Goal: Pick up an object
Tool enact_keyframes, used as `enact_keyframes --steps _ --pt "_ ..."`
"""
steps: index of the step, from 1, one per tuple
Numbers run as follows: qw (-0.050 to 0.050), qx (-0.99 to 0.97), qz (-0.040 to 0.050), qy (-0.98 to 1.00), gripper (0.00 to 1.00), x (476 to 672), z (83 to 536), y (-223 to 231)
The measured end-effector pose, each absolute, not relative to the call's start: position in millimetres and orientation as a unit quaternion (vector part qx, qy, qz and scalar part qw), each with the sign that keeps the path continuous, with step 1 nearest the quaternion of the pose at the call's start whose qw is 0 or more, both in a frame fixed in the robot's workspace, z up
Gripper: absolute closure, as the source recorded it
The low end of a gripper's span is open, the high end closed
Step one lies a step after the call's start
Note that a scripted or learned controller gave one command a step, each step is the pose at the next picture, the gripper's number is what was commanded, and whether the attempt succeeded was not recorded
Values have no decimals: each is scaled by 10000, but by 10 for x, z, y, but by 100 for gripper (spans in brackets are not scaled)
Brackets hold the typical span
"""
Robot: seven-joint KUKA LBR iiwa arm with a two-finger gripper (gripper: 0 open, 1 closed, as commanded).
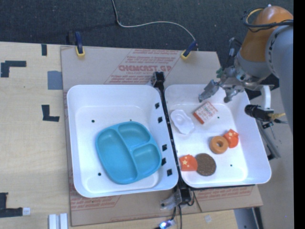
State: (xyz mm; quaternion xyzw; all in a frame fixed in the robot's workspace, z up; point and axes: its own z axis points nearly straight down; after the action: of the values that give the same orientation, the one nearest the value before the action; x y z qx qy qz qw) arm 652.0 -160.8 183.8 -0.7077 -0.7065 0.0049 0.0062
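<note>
**Packet lies loose in right bin, gripper spread above far edge**

Packet (206, 112), red and white, lies flat in the far part of the right bin (252, 147), tilted on the bin floor. Just left of it sits a clear plastic cup (182, 120), on its side near the divider between the two bins. Nearer in the same bin lie four more things: a tan donut (219, 144), a small red piece (231, 138) touching the donut's right side, a brown cookie (206, 164), and a red ball (188, 162) just left of the cookie and beside the divider.

The gripper (218, 92) hangs over the far rim of the right bin, to the right of and beyond the packet. Its two fingers are spread apart with nothing between them; the left finger (208, 90) points down toward the packet's far corner but stands apart from it. The arm (264, 37), grey with its orange band, comes in from the right.

The left bin (81, 128) holds a blue divided plate (127, 151) with three compartments, lying flat toward the near side. Both bins rest on a cardboard sheet (138, 66) with red print, held at its far edge by two clamps (79, 49). A white cable (152, 25) runs across the dark floor beyond the bench.
</note>
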Motion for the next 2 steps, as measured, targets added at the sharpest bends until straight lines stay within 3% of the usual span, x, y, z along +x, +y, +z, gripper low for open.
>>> enact_keyframes --steps 1,2 --pt "3 -7066 7 -7076 0 6554 1926 -1605" --pt "18 -7065 21 -7077 0 6551 1487 -1605"
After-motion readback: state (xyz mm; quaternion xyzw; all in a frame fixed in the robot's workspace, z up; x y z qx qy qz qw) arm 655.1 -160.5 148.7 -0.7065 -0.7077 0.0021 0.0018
